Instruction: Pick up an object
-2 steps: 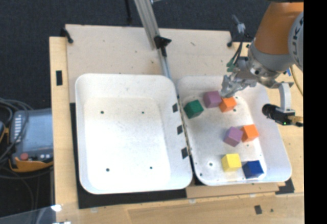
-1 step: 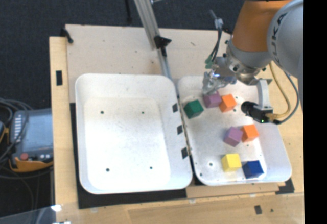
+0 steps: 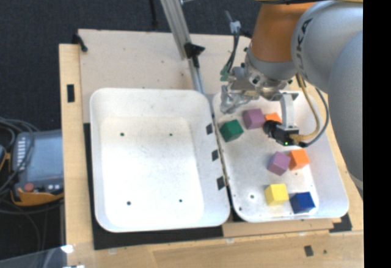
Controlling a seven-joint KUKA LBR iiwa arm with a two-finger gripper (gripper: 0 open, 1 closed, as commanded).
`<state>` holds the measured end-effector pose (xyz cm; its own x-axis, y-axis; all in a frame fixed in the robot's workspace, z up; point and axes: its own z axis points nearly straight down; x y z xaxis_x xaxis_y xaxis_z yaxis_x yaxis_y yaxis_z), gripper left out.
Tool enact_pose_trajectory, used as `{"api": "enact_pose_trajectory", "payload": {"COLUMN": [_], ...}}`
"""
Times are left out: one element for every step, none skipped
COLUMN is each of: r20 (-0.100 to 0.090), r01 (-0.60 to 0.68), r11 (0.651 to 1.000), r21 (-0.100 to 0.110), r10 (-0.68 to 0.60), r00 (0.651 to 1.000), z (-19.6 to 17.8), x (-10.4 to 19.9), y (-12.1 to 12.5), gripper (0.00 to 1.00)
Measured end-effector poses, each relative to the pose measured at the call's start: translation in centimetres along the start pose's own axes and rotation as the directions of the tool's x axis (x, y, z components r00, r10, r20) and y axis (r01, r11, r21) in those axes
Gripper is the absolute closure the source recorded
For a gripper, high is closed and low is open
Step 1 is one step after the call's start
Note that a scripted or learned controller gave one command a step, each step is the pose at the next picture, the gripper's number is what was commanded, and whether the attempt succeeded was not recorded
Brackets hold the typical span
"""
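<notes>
One green cube (image 3: 231, 131) lies in the right bin (image 3: 324, 199), just below the jaws; whether they are apart, I cannot tell. Purple, orange, yellow and blue blocks share that bin, lower right of frame.

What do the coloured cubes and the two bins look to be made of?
Cubes, e.g. the green and yellow ones: probably painted wood or foam; flat matte faces, no glare. Left bin and right bin: likely moulded plastic; smooth white, rounded corners, raised rims, dark scuff specks.
</notes>
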<state>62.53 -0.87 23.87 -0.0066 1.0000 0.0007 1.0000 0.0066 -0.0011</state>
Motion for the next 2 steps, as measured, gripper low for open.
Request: {"api": "enact_pose_trajectory", "payload": {"r20": [-0.001, -0.001], "r01": [0.001, 0.001], "r11": [1.000, 1.000], "r21": [-0.003, -0.003], "r10": [-0.001, -0.001], "r00": [1.000, 1.000], "z": [-1.0, -1.6], "x": [5.1, 10.4], "y": [0.6, 1.6], "gripper": [1.00, 1.00]}}
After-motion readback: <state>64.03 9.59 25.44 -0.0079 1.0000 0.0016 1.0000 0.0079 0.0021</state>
